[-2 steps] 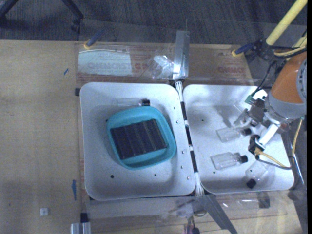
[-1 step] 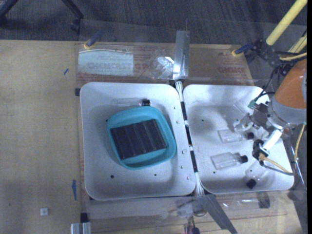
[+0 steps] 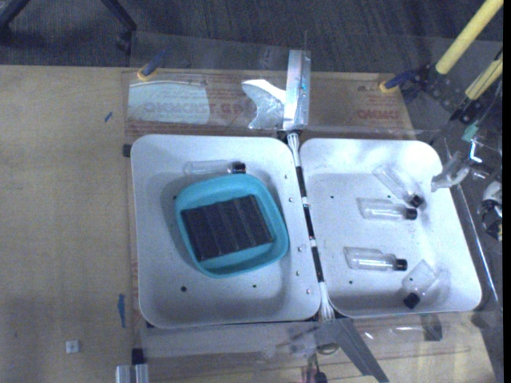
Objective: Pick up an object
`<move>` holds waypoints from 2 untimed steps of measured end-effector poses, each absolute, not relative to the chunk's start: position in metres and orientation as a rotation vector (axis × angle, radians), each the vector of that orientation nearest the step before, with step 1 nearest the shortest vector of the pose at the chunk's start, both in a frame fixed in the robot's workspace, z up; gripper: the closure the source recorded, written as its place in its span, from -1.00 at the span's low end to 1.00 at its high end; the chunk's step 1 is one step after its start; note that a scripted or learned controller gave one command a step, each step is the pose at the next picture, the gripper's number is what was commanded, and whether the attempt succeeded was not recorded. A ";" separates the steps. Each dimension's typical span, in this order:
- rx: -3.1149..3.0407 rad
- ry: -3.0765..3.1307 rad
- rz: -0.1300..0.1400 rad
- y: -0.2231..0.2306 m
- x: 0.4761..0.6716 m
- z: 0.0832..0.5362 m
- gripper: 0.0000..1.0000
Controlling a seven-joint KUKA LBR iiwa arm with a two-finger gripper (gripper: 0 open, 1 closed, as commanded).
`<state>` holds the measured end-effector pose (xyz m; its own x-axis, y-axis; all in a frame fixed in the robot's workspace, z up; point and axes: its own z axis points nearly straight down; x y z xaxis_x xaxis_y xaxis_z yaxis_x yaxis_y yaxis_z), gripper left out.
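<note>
Several clear vials with black caps lie in the right bin (image 3: 343, 290): one near the back right (image 3: 397, 185), one below it (image 3: 387, 210), one in the middle (image 3: 374, 259) and one at the front right corner (image 3: 420, 284). The left bin (image 3: 152, 238) holds a blue dish (image 3: 230, 224) with a dark ribbed insert. Another clear vial (image 3: 212, 167) lies just behind the dish. A pale grey pointed part at the right bin's right rim looks like the tip of my gripper (image 3: 452, 174). It hangs apart from every vial, and I see nothing in it.
Crumpled clear plastic (image 3: 267, 102) and a metal strip (image 3: 298, 86) lie behind the bins. Yellow rods and clamps (image 3: 463, 30) stand at the back right. The bins' raised rims meet along the centre line (image 3: 307, 222).
</note>
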<state>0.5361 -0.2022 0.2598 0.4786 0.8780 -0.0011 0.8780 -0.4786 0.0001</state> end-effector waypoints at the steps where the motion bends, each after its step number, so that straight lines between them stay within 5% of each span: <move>1: 2.685 1.605 0.020 -0.199 0.564 0.118 -1.00; 2: 2.685 1.572 0.048 -0.193 0.569 0.105 -1.00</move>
<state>0.5693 -0.1932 0.1048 0.4893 0.8720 0.0115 0.8711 -0.4894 0.0417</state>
